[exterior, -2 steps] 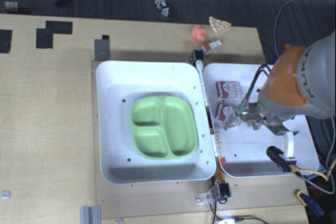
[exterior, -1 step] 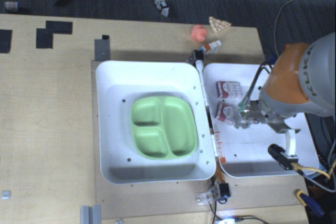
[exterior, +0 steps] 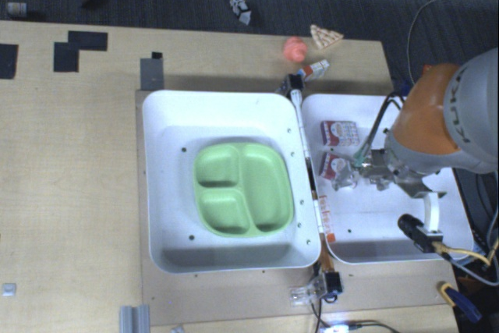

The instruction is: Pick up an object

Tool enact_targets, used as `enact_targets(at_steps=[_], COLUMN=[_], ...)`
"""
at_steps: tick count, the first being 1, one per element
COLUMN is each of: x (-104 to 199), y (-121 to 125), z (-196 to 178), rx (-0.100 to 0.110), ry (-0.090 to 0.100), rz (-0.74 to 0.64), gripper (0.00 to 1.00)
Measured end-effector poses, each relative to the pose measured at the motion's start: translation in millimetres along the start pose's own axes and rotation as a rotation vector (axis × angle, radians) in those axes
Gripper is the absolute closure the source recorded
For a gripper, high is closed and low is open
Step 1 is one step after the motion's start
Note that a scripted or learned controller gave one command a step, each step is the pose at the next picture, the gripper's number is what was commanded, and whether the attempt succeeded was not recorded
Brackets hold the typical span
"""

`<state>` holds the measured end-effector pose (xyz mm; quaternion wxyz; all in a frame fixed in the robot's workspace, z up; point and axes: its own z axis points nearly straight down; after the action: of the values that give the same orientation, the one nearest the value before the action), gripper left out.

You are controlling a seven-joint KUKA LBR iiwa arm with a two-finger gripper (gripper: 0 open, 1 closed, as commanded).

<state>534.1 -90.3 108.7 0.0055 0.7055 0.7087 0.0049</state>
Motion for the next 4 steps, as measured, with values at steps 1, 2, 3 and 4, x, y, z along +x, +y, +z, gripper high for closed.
enact_targets(at_steps=[1,2,3,4], x=[3.5,3.7,3.8,5.9], y=[-43.9,-41.7,-41.8,-44.9], z=[20.5,9.3,9.4,19.9], rx=[0.000,-0.005,-0.005,0.004], ry=[-0.002,-0.003,-0.003,-0.003], rz=[0.003,0.001,0.001,0.006], gripper=[0.00,1.00,0.00,0.00])
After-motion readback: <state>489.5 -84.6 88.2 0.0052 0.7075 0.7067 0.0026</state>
